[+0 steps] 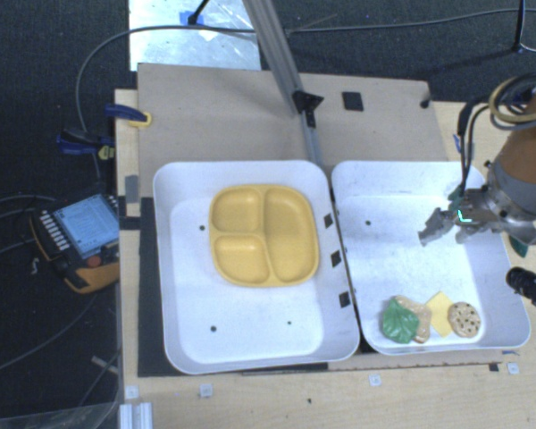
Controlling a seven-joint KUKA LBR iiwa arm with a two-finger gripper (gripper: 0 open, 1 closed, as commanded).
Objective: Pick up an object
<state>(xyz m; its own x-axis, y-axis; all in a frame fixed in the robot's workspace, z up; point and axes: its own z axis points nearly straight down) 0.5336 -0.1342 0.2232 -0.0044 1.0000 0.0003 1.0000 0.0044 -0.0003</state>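
Note:
Several toy foods lie together in the front corner of the right bin [375, 186]: a green leafy piece [397, 322], a tan piece [421, 315], a yellow cheese wedge [440, 311] and a round chocolate-chip cookie [464, 319]. A yellow divided plate [263, 235] sits in the left bin [188, 329]. My gripper [439, 225] hangs over the right bin's right half, some way behind the food pile and apart from it. Nothing shows in its grasp.
A slanted metal pole [277, 52] runs from the back down to the seam between the bins. Left of the bench lie a handheld pendant with a blue screen [80, 231], clamps [125, 114] and cables on dark floor.

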